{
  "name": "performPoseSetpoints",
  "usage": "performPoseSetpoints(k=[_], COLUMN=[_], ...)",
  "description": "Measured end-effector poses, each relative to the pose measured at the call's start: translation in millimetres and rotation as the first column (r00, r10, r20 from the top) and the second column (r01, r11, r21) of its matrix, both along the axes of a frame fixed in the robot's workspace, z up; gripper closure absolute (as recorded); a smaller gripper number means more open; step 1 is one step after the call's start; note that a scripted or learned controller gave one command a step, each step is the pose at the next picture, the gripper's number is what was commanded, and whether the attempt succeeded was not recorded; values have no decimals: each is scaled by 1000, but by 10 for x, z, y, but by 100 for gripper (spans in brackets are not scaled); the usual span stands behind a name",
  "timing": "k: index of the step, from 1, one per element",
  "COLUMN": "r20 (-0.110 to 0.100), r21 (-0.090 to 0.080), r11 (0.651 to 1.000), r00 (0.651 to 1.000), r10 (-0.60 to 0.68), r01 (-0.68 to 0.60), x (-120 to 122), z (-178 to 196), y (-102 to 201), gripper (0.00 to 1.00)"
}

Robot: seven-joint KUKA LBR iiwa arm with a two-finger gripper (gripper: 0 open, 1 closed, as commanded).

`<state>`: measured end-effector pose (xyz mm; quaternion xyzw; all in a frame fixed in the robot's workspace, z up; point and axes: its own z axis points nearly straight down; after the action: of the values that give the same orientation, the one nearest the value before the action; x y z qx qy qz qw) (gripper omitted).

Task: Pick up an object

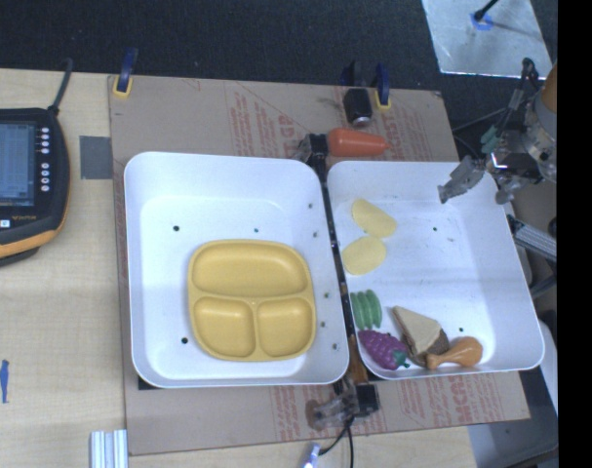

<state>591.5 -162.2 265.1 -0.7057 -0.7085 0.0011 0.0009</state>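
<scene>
We see left bin (149, 261) holding yellow divided tray (251, 298). Right bin (491, 291): purple grapes (383, 347), brown wedge (419, 329), orange pear-shaped piece (453, 353) at near edge, green pods (366, 308) beside, two yellow slices (369, 234) farther. Gripper (481, 178) hangs over far right corner, fingers spread, nothing between. Carrot (356, 144) beyond bins; tablet (18, 183) far left.

Smooth, glossy white plastic bins (227, 174), a matt yellow plastic divided tray (252, 298), rough brown printed cardboard underlay (276, 115), and a pale wood-grain bench (52, 359) beneath all.
</scene>
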Motion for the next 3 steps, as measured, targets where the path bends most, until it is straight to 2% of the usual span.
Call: performPoseSetpoints(k=[1, 2, 3], r20=[-1, -2, -1], r21=[-1, -1, 0], r11=[1000, 1000, 1000], r00=[1000, 1000, 1000], r10=[1, 2, -1], r01=[-1, -2, 1], x=[644, 646, 647], z=[-570, -668, -695], y=[209, 446, 346], gripper=[0, 0, 0])
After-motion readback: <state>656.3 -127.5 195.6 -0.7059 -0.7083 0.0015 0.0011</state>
